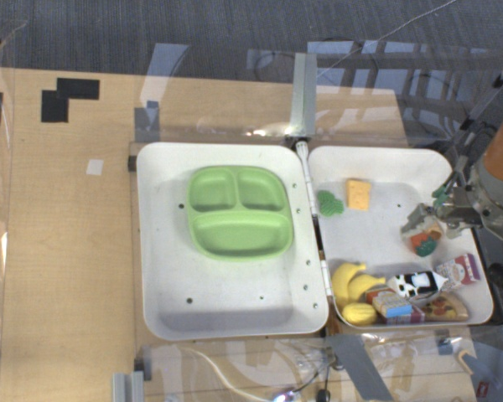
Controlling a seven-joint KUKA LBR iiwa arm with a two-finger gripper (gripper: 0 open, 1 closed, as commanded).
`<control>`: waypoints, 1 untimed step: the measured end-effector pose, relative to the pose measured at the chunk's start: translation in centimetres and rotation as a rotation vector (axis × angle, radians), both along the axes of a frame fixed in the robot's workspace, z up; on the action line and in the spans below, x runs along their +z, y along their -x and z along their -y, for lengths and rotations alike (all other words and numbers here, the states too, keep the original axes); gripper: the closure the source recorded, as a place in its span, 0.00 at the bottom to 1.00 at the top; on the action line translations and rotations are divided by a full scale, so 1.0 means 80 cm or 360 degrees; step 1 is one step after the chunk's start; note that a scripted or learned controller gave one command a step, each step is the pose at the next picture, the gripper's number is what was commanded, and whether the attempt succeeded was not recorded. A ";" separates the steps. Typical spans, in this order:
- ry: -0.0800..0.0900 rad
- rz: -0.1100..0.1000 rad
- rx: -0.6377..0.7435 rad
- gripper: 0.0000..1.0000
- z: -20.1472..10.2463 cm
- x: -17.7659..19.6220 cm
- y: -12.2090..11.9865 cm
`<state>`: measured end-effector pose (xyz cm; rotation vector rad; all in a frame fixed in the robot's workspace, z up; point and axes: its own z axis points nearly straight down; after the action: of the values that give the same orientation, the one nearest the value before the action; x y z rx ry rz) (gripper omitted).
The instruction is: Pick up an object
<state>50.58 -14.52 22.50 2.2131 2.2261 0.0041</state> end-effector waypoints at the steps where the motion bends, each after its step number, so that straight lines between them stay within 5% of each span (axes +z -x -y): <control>1: 0.0001 0.0005 -0.0076 0.00 -0.010 0.051 0.006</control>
<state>50.14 -13.75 26.60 2.2637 2.1709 0.0070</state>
